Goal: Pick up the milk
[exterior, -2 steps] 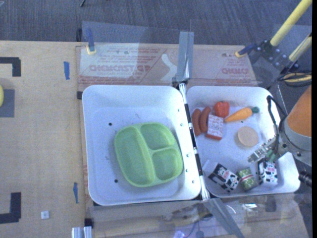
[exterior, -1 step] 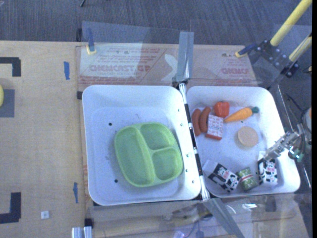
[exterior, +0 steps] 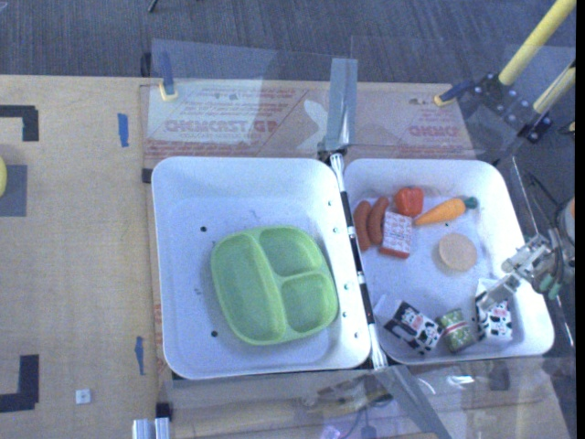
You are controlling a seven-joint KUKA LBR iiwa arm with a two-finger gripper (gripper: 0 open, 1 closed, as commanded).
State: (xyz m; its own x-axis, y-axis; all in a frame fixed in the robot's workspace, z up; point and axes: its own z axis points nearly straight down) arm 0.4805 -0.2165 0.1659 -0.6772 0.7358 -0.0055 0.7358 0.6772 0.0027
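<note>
Judging by the right bin [exterior: 512, 199], your pick is unfinished: the milk [exterior: 496, 321] stands at its 5 o'clock corner, the claw [exterior: 517, 271] just above at its 1 o'clock, grip unreadable; closing and lifting remain

**Even overhead light, soft focus, glare off clear panels**

Bright, diffuse light falls evenly. The two white bins [exterior: 247, 176] come out nearly blown out, with only faint shadows at their walls. Clear plastic sheets [exterior: 228, 90] at the far side show pale reflections. The picture is slightly soft overall. The gripper [exterior: 512, 277] at the right looks blurred and washed out.
</note>
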